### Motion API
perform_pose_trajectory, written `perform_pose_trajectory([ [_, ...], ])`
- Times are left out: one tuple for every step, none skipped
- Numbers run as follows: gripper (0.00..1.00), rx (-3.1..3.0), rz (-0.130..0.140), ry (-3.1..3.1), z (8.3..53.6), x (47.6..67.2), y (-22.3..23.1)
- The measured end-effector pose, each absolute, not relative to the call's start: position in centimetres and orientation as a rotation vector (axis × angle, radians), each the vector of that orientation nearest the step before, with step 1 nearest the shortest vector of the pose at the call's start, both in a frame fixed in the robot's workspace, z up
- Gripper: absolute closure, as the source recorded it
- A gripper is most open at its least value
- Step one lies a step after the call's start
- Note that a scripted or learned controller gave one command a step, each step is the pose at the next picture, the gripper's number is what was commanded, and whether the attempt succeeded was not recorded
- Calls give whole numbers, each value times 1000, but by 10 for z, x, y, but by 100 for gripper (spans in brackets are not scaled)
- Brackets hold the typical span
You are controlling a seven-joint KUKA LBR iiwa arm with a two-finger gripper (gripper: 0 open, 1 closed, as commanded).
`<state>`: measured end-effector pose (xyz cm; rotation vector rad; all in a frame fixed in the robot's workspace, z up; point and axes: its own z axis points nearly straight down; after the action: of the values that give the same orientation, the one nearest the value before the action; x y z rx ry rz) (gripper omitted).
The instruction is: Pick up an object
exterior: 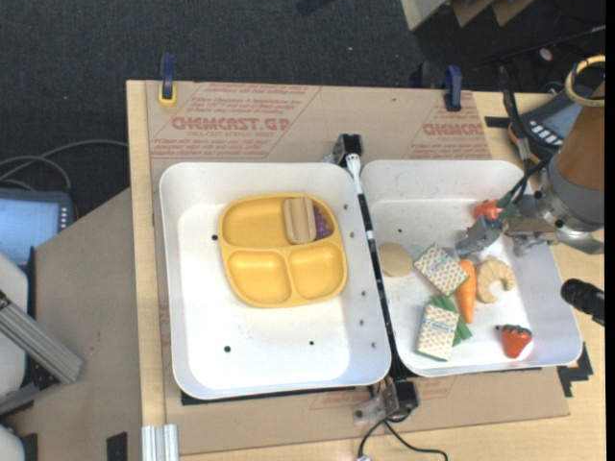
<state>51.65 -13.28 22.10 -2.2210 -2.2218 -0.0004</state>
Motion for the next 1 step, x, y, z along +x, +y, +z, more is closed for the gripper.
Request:
perform_pose_trajectory([
  [0,-2224,6,-2213,78,505,-185],
])
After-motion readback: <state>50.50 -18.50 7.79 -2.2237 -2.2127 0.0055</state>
